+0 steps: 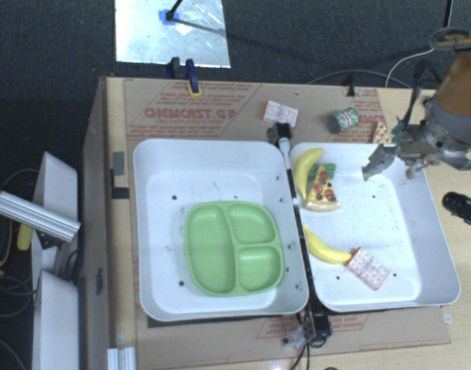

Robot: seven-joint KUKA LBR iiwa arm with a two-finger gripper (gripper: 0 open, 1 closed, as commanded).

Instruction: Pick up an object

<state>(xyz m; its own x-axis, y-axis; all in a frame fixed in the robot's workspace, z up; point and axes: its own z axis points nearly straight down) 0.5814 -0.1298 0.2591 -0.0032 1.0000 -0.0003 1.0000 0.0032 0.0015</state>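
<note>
In the right bin [405, 230] lie a pizza slice toy [323, 187] over a green-tipped banana [305, 173] at the far left, a second yellow banana [326, 249] near the front, and a small red-and-white packet [368, 267] beside it. My gripper [391, 163] hangs over the bin's far right part, above bare bin floor. Nothing is between its fingers, which stand apart. The arm's orange band [459, 91] is at the right edge.
The left bin [166, 176] holds a green divided plate [233, 247]. On the cardboard behind the bins sit a small green can [345, 119], a white card [280, 112] and a blue clamp [190, 72]. A black divider clip [283, 139] lies between the bins.
</note>
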